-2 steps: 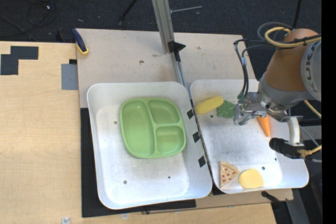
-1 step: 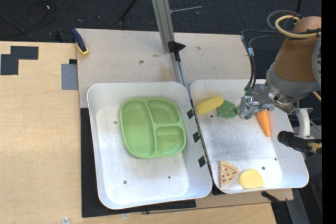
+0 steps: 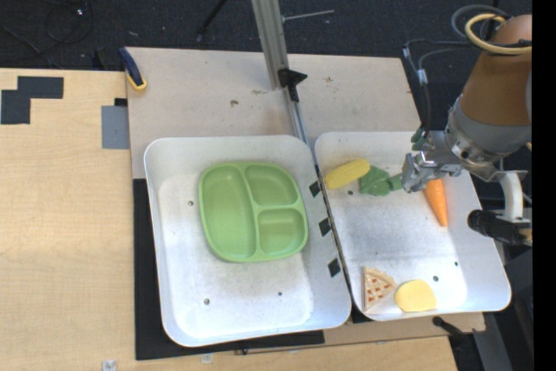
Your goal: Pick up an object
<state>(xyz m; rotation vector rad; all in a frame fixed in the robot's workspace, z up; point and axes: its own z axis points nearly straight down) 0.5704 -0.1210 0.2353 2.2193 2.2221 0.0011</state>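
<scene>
Over the right bin (image 3: 486, 291), my gripper (image 3: 420, 172) hangs beside the green toy (image 3: 377, 182), carrot (image 3: 437, 202) at four o'clock; whether my fingers are clenched, I cannot tell.

Even overhead light, fairly bright, no hard glare. White bins (image 3: 243, 308) nearly washed out, grey speckle visible on floors. Soft short shadows under green tray (image 3: 254, 211) and carrot (image 3: 437, 202). Dark floor beyond bench swallows cable detail. Picture slightly soft overall, edges of small things fuzzy; arm (image 3: 495, 91) mildly blurred.
</scene>
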